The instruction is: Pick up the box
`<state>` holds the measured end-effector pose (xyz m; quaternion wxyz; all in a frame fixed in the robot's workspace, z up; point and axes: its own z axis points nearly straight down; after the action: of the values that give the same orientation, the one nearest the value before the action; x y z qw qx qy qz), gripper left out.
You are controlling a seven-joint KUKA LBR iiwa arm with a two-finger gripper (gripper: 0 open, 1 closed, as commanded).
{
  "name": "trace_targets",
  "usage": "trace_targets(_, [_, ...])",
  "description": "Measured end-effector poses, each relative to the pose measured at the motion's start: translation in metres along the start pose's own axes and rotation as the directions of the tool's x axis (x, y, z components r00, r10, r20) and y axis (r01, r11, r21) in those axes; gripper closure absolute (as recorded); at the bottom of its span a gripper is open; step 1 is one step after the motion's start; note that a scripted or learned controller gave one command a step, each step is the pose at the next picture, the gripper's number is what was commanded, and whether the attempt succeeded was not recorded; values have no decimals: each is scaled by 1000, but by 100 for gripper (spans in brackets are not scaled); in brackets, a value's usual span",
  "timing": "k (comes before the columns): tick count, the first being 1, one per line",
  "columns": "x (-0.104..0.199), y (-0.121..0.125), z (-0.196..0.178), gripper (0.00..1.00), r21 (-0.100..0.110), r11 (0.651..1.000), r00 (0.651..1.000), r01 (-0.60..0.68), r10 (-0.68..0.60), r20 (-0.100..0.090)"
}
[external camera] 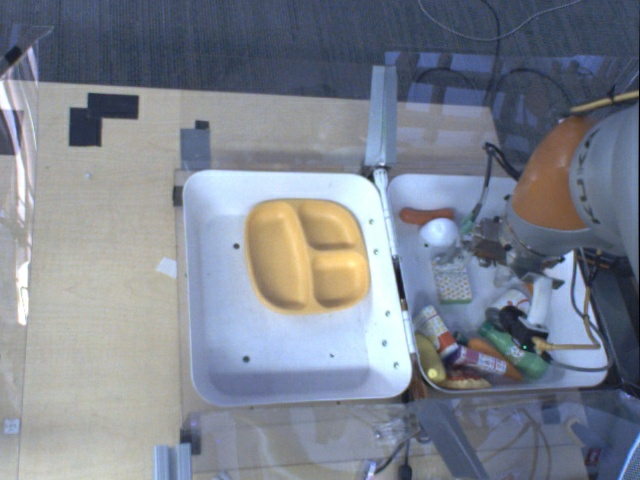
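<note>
Jaws hidden under the wrist give nothing away: whether the gripper point(489, 241) is open or closed cannot be told, and nothing can be seen held in it. The grey arm point(612, 168), with its orange band point(556, 183), reaches in from the right edge of the frame and hangs over the upper middle of the right bin point(590, 373). The box point(453, 283), a small pale packet with a fine dotted pattern, lies flat on the bin floor, left of centre in that bin and just below and to the left of the gripper (whether the two touch cannot be told). Above the box a white ball point(438, 233) rests near a red-orange oblong item point(428, 214) at the bin's upper left. Along the lower edge of the same bin lies a crowded heap: a red-and-white tube point(434, 322), a yellow piece point(430, 359) in the lower left corner, and a green bottle point(518, 351) lying tilted toward the lower right. The left bin point(215, 358) fills the centre of the frame and holds a yellow divided tray point(305, 255), set in its upper half, with three compartments. Both bins sit on a light wooden bench point(100, 298), and black cables point(470, 13) loop across the dark floor at the upper right.
</note>
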<state>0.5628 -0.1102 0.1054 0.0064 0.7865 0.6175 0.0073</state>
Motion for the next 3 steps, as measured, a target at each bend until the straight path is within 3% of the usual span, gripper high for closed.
trace_targets(1, [20,-30,16,0,7,1000,1000,-20,20,0])
trace_targets(2, [5,-70,15,0,4,999,999,-42,42,1])
trace_targets(3, [9,-67,15,0,6,987,987,-159,159,2])
